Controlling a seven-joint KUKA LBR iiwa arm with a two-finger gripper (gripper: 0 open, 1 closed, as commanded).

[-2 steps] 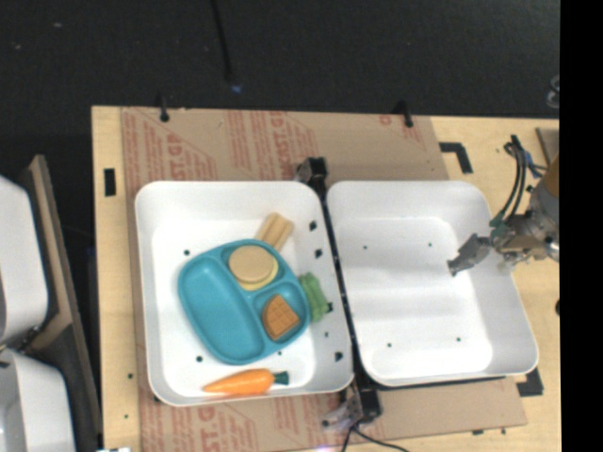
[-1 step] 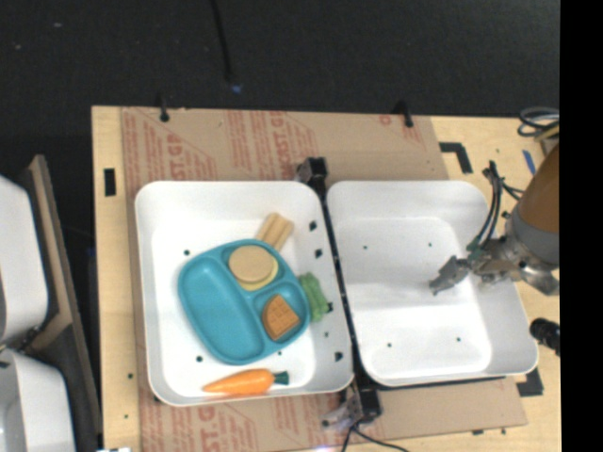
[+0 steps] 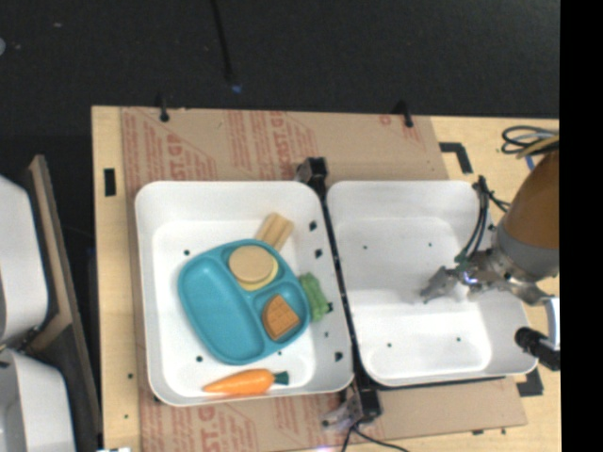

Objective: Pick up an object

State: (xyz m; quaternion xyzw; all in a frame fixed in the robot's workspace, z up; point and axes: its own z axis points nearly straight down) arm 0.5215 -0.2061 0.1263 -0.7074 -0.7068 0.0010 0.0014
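Two shallow white plastic bins are seen side by side on a cardboard-covered bench (image 3: 236,139), whose red printing is too small to be read. A blue compartmented tray (image 3: 221,314) lies in the left bin (image 3: 155,252) beside an orange toy carrot (image 3: 247,381). The two-finger gripper (image 3: 443,285) is poised over the right bin (image 3: 405,215); its closure cannot be told.

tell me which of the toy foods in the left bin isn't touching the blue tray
The orange carrot. It lies alone on the bin floor by the near wall, apart from the blue tray, while the other food pieces sit on the tray or against its edge.
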